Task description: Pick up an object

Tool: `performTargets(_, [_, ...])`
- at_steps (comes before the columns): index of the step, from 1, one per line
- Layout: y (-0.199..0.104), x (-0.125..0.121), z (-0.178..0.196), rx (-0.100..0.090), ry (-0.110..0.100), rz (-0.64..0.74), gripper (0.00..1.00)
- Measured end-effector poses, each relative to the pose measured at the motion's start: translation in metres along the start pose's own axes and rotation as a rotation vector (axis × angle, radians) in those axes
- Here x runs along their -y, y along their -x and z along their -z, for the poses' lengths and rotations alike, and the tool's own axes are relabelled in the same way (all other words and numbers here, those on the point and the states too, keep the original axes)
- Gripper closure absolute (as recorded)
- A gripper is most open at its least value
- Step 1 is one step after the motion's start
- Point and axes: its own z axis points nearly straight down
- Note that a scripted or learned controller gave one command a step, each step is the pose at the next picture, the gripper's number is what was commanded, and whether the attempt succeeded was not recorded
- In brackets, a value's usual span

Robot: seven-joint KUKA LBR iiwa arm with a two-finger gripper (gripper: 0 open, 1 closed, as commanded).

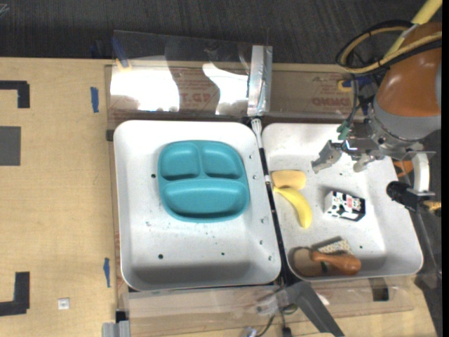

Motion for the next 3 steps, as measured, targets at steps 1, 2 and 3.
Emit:
performTargets(1, [-0.017,0.058,-0.039,0.0,-0.002,0.107,0.0])
performTargets(2, [-0.053,0.069,-0.038,0.0,0.0,0.311,0.0])
performTargets(3, [-0.042,0.048,-0.038,0.002,0.003,0.257,0.0])
